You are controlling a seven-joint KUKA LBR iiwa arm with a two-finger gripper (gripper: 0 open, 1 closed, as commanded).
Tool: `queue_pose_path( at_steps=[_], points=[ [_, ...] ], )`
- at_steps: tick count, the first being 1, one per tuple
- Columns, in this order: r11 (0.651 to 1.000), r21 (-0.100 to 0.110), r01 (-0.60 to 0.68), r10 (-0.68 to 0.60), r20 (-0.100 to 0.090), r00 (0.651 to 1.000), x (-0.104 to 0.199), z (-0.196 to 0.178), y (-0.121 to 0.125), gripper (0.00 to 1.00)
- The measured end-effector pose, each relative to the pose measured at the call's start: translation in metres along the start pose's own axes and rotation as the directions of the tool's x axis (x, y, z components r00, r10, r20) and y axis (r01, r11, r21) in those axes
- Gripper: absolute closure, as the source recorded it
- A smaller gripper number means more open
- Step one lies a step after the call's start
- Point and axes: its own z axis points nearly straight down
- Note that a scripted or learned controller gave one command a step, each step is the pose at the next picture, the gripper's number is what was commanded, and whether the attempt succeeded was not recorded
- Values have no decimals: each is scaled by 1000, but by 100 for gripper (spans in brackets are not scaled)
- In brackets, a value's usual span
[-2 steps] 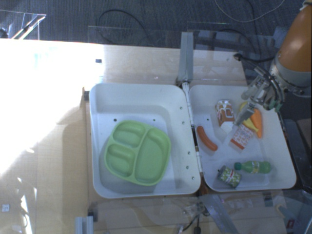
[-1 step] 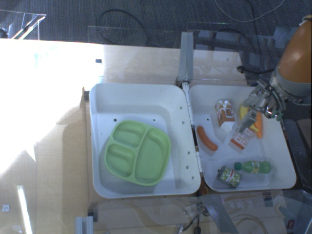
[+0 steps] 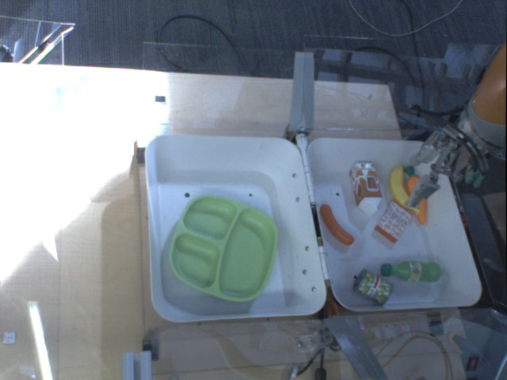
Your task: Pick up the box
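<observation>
At centre right of the frame, the small orange-and-white cardboard box [image 3: 393,222] is seen lying flat, tilted. Judged light, crushable; its long sides are recommended for grasping. Jaw state of the metal two-finger gripper [image 3: 430,182] cannot be determined.

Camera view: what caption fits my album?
Gripper above small orange-and-white box in right white bin; green plate sits left.
</observation>
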Motion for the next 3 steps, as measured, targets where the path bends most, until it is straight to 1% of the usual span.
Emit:
queue_pose_path(
  at_steps=[1, 2, 3],
  points=[
    [997, -4, 75, -75, 30, 997, -4, 94, 48, 0],
    [1000, -1, 9, -9, 0, 1000, 7, 11, 3, 0],
    [994, -4, 108, -108, 35, 994, 12, 95, 58, 0]
  ],
)
